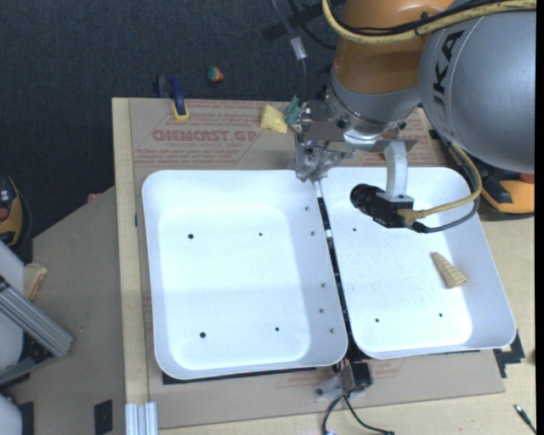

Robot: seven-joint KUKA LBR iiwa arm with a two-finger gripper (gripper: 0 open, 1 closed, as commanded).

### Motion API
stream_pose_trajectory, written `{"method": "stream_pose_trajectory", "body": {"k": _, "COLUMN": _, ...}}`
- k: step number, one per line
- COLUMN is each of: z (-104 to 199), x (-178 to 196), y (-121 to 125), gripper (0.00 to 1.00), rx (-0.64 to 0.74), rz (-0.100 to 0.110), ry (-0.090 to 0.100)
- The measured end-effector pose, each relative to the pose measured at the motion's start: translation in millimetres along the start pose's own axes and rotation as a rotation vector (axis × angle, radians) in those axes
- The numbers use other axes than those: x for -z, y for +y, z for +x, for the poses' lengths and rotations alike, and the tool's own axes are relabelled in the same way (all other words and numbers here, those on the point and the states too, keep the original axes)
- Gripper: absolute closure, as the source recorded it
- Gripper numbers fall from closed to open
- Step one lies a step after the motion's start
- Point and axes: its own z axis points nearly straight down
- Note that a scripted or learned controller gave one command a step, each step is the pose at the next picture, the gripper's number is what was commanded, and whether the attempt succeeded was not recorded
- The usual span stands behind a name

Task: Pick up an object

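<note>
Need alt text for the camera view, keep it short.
A grey arm with an orange band reaches in from the right, its gripper at the far edge of two white bins, near where they meet. The right bin holds one small tan cone-shaped piece; a yellow scrap lies on the cardboard behind.

Grey arm (489, 76), orange band (378, 25), black lettering

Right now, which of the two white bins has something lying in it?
The right bin: a small tan ridged cone lies near its right side. The left bin shows just bare white floor with small dark dots.
</note>
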Motion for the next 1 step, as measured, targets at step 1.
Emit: {"method": "stream_pose_trajectory", "body": {"k": 1, "z": 129.0, "x": -39.4, "y": -14.2, "gripper": 1.0, "rx": 0.009, "rz": 0.009, "ry": 0.003}}
